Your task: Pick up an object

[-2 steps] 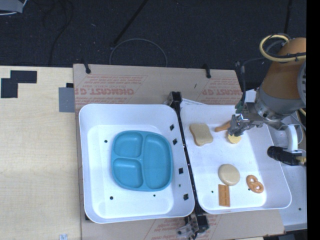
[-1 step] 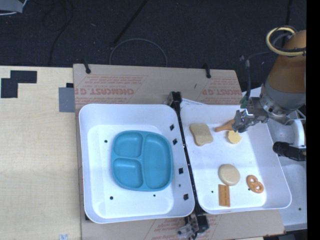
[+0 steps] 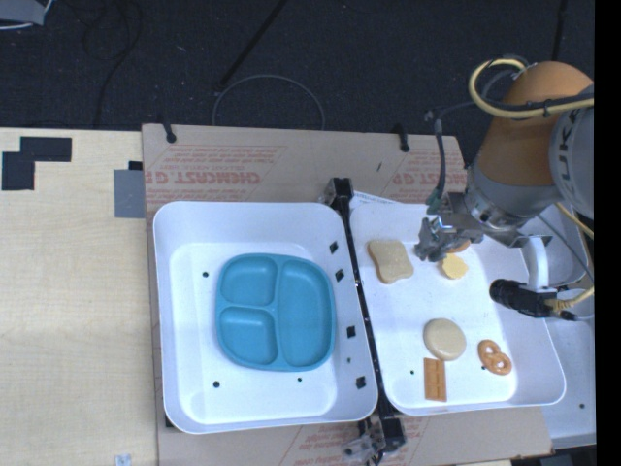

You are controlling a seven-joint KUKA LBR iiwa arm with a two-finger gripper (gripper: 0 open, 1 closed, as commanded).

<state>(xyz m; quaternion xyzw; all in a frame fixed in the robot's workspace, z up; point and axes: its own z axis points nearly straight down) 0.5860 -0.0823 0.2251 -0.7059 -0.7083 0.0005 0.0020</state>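
The right bin (image 3: 543, 377) holds several food-like pieces: a tan bread slice (image 3: 390, 259), a small yellow piece (image 3: 454, 267), a round beige cookie (image 3: 445, 339), an orange pretzel (image 3: 495, 358) and a brown bar (image 3: 435, 379). My gripper (image 3: 436, 242) hangs low over the bin's far side, between the bread slice and the yellow piece, just left of the yellow piece. Nothing shows between its fingers.
The left bin (image 3: 184, 260) holds a blue divided plate (image 3: 273, 311). A black divider (image 3: 351, 289) runs between the bins. A black cylindrical part of the arm (image 3: 524, 298) sticks out over the right bin's right side.
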